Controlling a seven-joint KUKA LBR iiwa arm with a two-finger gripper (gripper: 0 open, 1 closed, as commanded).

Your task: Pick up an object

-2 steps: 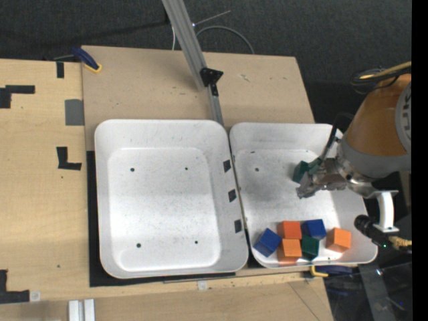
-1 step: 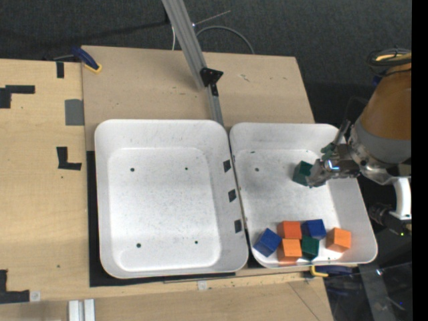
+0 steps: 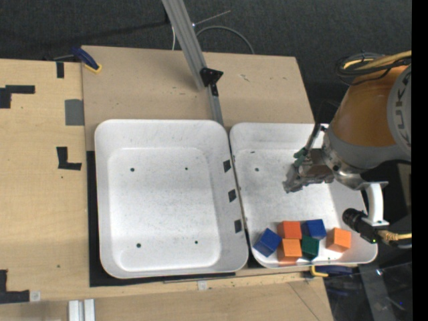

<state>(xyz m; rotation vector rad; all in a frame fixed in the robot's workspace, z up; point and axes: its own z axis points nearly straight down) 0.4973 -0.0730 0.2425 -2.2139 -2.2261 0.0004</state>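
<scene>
Gripper [image 3: 294,179] low over the right bin [image 3: 267,139], about mid-bin, hung from the grey and orange arm [image 3: 371,122] reaching in from the right. Too small and dark to tell how the gripper stands, or whether anything is held. Bare white floor of the bin directly around it.

Nearer the front edge of the same bin, a huddle of small blocks, apart from the gripper: blue block [image 3: 267,241] at the left end, a little separate and turned at an angle; orange block [image 3: 291,229] and second blue block [image 3: 314,229] side by side in the back row; another orange block [image 3: 291,248] and a green block [image 3: 309,247] just in front of those, packed close or touching; a last orange block [image 3: 340,239] off to the right, near the bin's corner.

Left bin [image 3: 160,199] alongside, rims meeting along the middle. Black tabs along that seam. Both bins on a wooden tabletop [image 3: 134,79].

Slanted metal rail [image 3: 184,29] crossing from the top down to the seam between the bins, ending in a black clamp [image 3: 211,77]. Blue and yellow clip [image 3: 87,59] at the tabletop's far left corner. Black tape marks on the board further left.
</scene>
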